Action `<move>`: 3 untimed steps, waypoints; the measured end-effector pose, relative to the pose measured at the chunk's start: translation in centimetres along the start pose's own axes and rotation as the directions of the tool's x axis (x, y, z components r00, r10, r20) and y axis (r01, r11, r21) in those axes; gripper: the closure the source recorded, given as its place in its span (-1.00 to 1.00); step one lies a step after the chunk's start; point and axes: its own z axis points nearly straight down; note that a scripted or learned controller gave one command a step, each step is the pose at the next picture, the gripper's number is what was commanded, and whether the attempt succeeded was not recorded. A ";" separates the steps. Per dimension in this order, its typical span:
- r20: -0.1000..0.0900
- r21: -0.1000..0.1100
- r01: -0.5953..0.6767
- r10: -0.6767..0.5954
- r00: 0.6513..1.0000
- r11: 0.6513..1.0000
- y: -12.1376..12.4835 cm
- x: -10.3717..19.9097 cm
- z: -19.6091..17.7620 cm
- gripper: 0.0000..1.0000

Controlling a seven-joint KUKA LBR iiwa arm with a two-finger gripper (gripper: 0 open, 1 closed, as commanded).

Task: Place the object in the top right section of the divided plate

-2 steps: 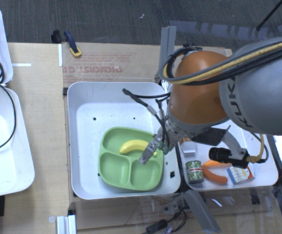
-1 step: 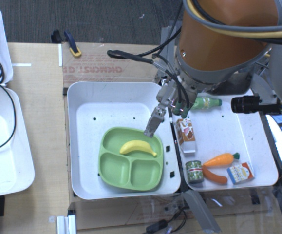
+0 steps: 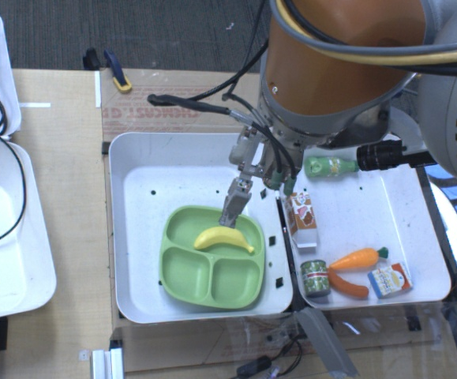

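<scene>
A: The gripper (image 3: 236, 202) hangs over the back edge of the green divided plate (image 3: 189, 275), just behind the banana (image 3: 223, 239). One grey finger (image 3: 234, 200) points down toward the fruit; I cannot tell whether the fingers are spread or pressed together, since the wrist hides the rest.

B: And the banana itself?

A: It lies in the plate's long back section, toward the right end, curved side up, with nothing gripping it. The plate sits in the left white bin (image 3: 133, 212), near its front wall.

B: What is in the right white bin (image 3: 417, 212)?

A: A green bottle (image 3: 331, 166) lies on its side at the back. A small carton (image 3: 302, 220) sits by the dividing wall, a green can (image 3: 316, 277) stands near the front, and a toy carrot (image 3: 358, 260) lies beside it. A sausage (image 3: 348, 287) and a small box (image 3: 390, 280) rest just in front of the carrot.
</scene>
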 end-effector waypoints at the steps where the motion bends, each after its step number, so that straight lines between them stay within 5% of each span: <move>1: 0.002 0.000 0.001 -0.001 1.000 1.000 0.1 -0.1 -0.9 1.00; 2: 0.002 0.000 0.001 -0.001 1.000 1.000 0.1 -0.1 -0.9 -1.00; 3: 0.004 0.000 0.000 0.000 1.000 1.000 0.1 -0.3 -1.8 1.00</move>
